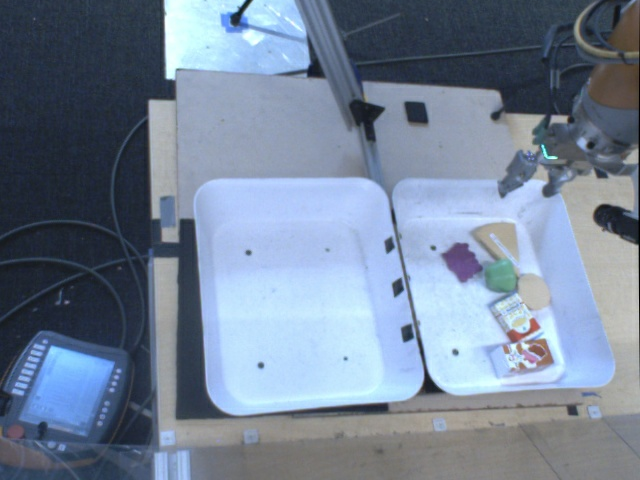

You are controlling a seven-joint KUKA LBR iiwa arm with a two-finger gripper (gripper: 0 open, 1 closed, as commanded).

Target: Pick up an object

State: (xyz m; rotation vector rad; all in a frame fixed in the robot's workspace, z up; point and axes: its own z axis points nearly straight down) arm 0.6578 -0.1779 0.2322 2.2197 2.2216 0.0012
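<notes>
My gripper (533,181) hangs over the far right edge of the right bin (440,368), open, with nothing between its fingers. Below it in that bin lie a tan wedge (499,239), a purple lump (461,261), a green block (500,275), a beige round piece (534,292), a yellow-and-white packet (512,314) and a red-and-white packet (525,354). The tan wedge is the nearest of them to the gripper, a short way towards the front.
The left bin (290,288) sits beside the right one, joined by black clips. A slanted metal pole (330,43) rises behind the bins. A small black block (416,112) lies on the backboard. A teach pendant (62,388) rests at the lower left.
</notes>
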